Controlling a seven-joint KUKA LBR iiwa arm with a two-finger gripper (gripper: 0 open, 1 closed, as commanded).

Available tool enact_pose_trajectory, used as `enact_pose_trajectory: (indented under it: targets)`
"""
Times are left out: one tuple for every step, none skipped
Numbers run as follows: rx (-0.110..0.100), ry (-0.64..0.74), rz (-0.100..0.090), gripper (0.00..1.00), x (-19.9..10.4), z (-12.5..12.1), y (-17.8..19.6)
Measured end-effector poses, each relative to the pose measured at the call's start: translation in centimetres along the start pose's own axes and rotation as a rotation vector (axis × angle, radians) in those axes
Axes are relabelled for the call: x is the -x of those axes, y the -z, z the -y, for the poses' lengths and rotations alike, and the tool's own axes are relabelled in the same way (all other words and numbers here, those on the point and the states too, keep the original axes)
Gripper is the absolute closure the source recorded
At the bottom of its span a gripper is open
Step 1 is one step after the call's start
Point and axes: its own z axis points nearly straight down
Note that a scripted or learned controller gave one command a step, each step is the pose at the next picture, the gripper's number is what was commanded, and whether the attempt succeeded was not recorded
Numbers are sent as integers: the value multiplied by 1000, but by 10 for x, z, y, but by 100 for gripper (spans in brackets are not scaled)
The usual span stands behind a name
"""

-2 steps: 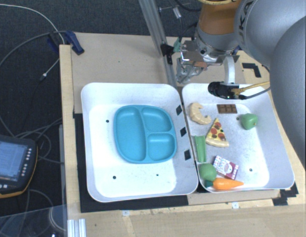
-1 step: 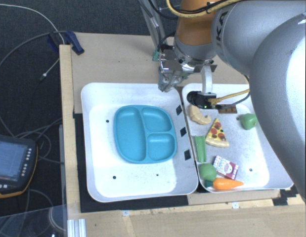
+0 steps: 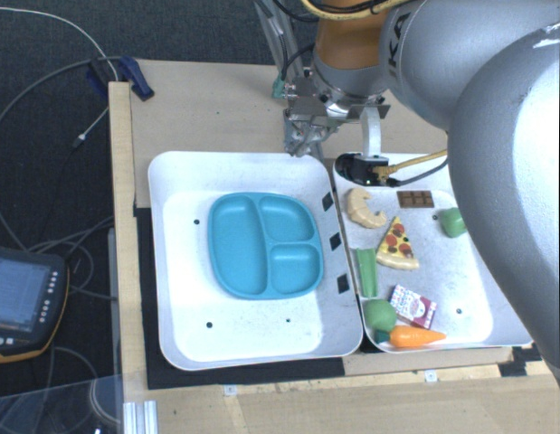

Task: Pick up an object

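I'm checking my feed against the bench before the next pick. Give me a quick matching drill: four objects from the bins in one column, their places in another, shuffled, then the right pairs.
Things:
1. blue divided plate
2. pizza slice
3. carrot
4. chocolate bar

Places:
A. near edge of the right bin, beside a green round item
B. far part of the right bin, right of the beige croissant-like piece
C. middle of the left bin
D. middle of the right bin, below the croissant-like piece

Pairs: 1-C, 2-D, 3-A, 4-B
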Motion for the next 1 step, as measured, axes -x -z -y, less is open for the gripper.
enact_pose_trajectory:
  targets:
    - [-1,0,1,0,1,0,0]
